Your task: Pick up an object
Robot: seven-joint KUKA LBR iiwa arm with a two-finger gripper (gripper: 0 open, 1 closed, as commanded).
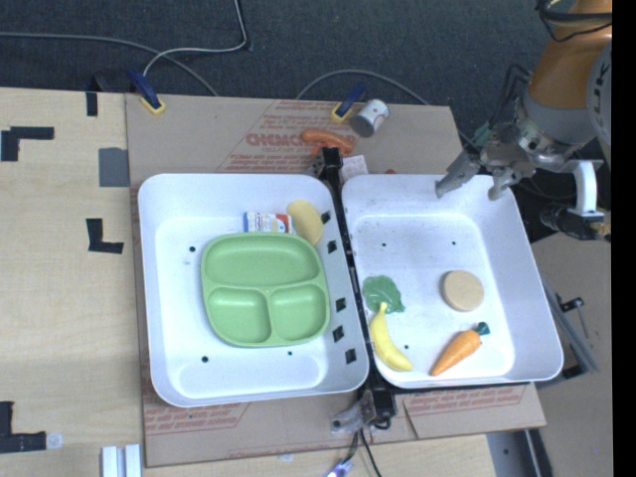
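The right bin [502,229] holds a round tan cookie [463,290], an orange carrot [456,351], a yellow banana [387,341] and a green leafy piece [381,293]. My gripper [475,179] hangs over the bin's far right corner, above and behind the cookie. Its two fingers are spread apart, with nothing between them. The grey arm with the orange band [576,48] comes in from the upper right.
The left bin [164,266] holds a green divided plate [265,288], a small white carton [265,223] and a pale yellow piece [307,221] behind it. An orange item [328,138] and a grey cylinder [370,116] lie on the cardboard behind the bins.
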